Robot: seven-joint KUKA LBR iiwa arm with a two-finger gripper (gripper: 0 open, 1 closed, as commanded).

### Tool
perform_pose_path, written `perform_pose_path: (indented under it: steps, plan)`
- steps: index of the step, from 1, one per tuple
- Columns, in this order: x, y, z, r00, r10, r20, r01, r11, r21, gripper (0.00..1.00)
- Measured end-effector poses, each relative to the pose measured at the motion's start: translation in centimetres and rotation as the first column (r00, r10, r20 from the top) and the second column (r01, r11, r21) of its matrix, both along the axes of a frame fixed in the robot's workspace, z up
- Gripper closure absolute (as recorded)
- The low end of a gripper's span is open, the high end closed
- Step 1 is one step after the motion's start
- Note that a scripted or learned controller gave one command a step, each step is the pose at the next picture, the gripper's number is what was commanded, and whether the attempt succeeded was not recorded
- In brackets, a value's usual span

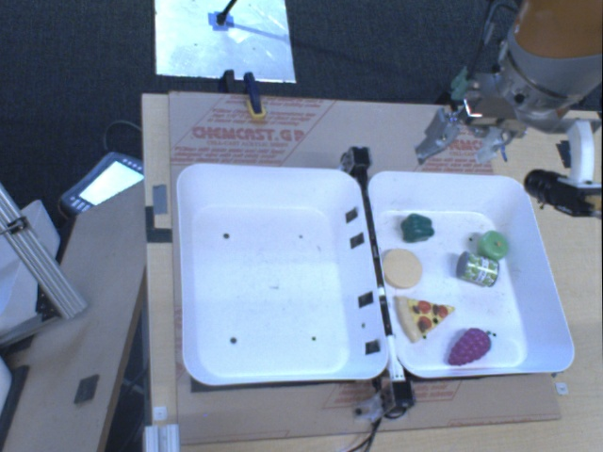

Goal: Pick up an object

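Observation:
The right white bin (537, 252) holds several toy foods. There is a dark green broccoli piece (416, 226), a round tan cookie (403, 268), a green round fruit (493, 245), a small green can (478, 269) lying on its side, a pizza slice (424, 315) and a purple grape bunch (468, 346). My gripper (464, 146) hangs above the bench just beyond the right bin's far rim. It is open, with nothing between its fingers, and stands apart from all the objects.
The left white bin (188, 252) lies beside the right one, with black clips (363, 243) along the shared wall. A shiny metal sheet (224, 26) lies at the back, and a tablet (104, 185) sits at the left.

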State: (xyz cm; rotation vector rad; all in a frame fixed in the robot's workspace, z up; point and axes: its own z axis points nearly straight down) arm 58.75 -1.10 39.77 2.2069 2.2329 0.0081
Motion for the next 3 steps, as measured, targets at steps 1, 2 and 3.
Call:
perform_pose_path:
  steps: [1,2,3]
  plan:
    - [-2.1,-2.6,-22.2,1.000,-0.013,-0.018,0.013,1.000,-0.002,0.00]
    - [-1.7,-2.5,-20.3,1.000,-0.010,-0.002,0.010,1.000,-0.002,1.00]
    - [-2.4,2.0,-7.8,1.000,-0.002,0.009,0.002,1.000,0.000,1.00]
